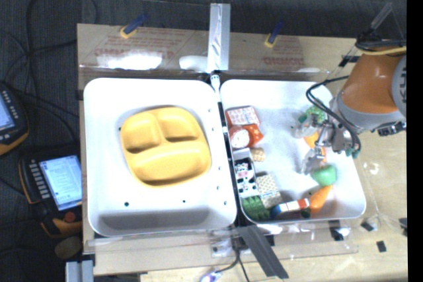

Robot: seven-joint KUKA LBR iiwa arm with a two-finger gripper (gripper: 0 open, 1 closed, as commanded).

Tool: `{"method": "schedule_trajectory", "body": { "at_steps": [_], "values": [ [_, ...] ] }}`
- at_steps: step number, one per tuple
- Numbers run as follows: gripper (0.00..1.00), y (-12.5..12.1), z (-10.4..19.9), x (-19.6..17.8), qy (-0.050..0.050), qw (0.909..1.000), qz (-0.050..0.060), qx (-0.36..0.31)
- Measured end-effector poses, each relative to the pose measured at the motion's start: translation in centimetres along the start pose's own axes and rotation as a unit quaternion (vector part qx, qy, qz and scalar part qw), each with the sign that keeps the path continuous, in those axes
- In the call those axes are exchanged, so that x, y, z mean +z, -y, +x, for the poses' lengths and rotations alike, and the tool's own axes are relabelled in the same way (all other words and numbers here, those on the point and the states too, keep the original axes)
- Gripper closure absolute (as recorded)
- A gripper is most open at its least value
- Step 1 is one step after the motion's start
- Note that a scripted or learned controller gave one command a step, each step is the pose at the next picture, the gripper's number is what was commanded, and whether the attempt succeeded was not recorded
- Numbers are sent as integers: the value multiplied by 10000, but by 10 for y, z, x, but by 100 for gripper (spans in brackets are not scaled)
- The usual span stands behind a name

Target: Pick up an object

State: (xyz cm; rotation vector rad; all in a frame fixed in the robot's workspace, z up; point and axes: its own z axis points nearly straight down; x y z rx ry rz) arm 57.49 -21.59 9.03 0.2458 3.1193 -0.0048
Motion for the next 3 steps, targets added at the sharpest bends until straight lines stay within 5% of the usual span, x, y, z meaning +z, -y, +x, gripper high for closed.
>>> {"method": "schedule_trajectory", "body": {
  "at_steps": [1, 2, 3],
  "values": [
    [0, -41, -31, 1, 8, 9996, -6, 276],
    [0, -13, -8, 0, 4, 9998, 4, -188],
    [100, -13, -10, -11, 26, 9998, 19, -195]
  ]
}}
